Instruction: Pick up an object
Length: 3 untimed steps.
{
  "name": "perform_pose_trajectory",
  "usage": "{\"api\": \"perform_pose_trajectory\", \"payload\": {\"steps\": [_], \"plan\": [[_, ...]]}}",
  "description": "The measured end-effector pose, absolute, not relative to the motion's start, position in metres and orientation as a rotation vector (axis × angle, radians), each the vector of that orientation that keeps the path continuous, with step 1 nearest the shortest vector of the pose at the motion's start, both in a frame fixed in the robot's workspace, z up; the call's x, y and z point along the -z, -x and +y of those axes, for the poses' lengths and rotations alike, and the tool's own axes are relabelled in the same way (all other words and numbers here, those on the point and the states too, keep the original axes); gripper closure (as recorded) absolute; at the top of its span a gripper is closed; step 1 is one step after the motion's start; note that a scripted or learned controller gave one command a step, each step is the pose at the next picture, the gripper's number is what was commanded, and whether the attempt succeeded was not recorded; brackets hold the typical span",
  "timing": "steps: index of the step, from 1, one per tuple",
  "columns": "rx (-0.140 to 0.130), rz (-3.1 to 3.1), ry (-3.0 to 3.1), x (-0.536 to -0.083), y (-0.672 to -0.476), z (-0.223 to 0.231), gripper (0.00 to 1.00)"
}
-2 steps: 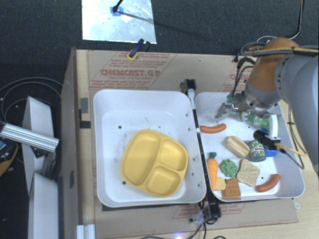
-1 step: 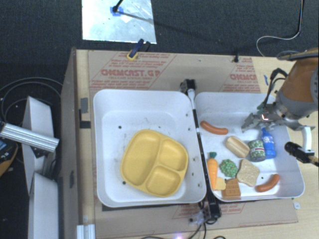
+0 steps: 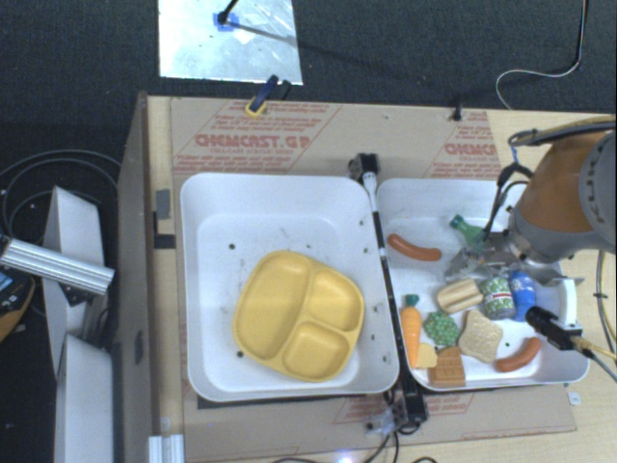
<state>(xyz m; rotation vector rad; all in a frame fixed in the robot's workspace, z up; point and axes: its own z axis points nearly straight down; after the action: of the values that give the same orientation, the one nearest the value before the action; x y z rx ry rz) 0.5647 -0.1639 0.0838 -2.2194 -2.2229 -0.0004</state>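
The right white bin (image 3: pixel 424 196) holds several toy foods: a red sausage (image 3: pixel 415 249), a green piece (image 3: pixel 465 228), a tan roll (image 3: pixel 457 295), a green can (image 3: pixel 497 298), a blue item (image 3: pixel 523 293), a carrot (image 3: pixel 412 328), broccoli (image 3: pixel 442 329), a toast slice (image 3: pixel 479 338), a second sausage (image 3: pixel 519 355) and a brown cracker (image 3: pixel 448 367). My gripper (image 3: pixel 479 258) hangs low over this bin, just above the tan roll and right of the green piece. Nothing can be seen held in it.
A yellow compartment plate (image 3: pixel 299 313) lies in the left white bin (image 3: pixel 241 201). The grey arm with its orange band (image 3: pixel 564 196) covers the right bin's far right side. A black part (image 3: pixel 549 329) juts over the bin's right rim.
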Motion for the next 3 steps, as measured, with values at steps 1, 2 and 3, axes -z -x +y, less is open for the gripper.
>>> {"api": "perform_pose_trajectory", "payload": {"steps": [1, 2, 3], "plan": [[0.004, -2.228, 2.218, -0.085, -0.624, -0.128, 0.0], [-0.001, -2.22, 2.218, -0.084, -0.506, -0.173, 0.0], [0.004, -2.225, 2.22, -0.095, -0.509, -0.173, 1.0]]}}
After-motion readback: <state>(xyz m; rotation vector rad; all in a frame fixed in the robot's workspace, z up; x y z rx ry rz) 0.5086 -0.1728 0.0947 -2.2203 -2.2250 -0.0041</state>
